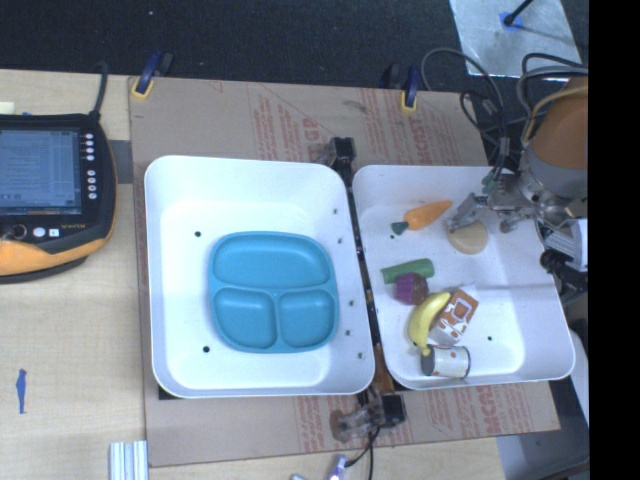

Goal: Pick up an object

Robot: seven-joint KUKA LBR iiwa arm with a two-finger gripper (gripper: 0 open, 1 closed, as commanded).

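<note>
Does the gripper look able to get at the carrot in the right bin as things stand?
Probably yes. The carrot lies alone on bare bin floor, apart from the beige piece under the gripper, with nothing over it.

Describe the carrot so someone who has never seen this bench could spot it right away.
Look in the right-hand white bin, along its far side. The carrot lies there tilted, left of the pale round item under the end effector. It is the one orange, tapered thing, with a small green tip at its lower left end.
</note>
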